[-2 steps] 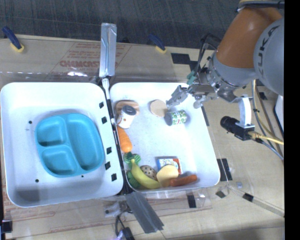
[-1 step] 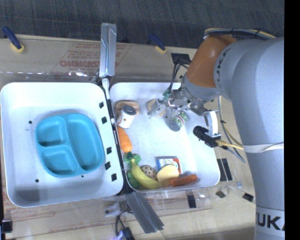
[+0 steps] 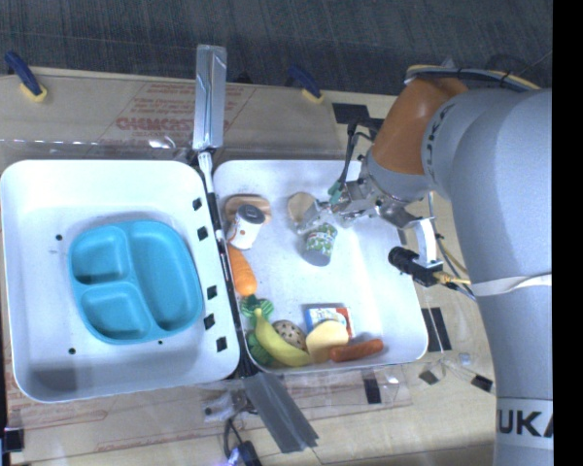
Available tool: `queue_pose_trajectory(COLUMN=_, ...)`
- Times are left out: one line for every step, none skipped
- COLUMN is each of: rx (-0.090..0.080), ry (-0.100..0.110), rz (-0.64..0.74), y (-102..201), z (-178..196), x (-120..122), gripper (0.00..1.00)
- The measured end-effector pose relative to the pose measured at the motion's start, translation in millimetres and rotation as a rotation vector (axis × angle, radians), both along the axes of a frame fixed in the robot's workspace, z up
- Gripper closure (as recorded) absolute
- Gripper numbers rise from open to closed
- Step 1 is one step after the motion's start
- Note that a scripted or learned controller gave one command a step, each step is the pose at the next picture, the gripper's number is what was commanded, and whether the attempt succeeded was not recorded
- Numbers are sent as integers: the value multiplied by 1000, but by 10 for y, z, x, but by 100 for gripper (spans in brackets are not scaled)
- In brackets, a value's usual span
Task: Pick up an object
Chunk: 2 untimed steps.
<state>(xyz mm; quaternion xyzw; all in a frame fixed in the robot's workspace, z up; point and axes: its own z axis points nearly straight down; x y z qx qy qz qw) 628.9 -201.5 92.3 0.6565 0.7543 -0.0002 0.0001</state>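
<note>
Above the right bin [image 3: 389, 289] | our tool [image 3: 332, 210] hovers by the cup [image 3: 319, 244] | we cannot tell its state

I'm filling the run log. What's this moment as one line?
arm: over right bin | pincer: at small cup, grasp unconfirmed | left bin: blue tray | task: pending

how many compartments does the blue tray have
3. The blue tray lies in the left bin: one small compartment at its upper left, one wide one at its lower left, one long one down its right side.
</note>
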Motion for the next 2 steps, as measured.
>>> queue_pose_trajectory(rx=0, ry=-2, rz=325, y=229, z=143, x=227, gripper=0)
queue_pose_trajectory(rx=0, ry=3, rz=368, y=-110, z=80, x=-477, gripper=0)
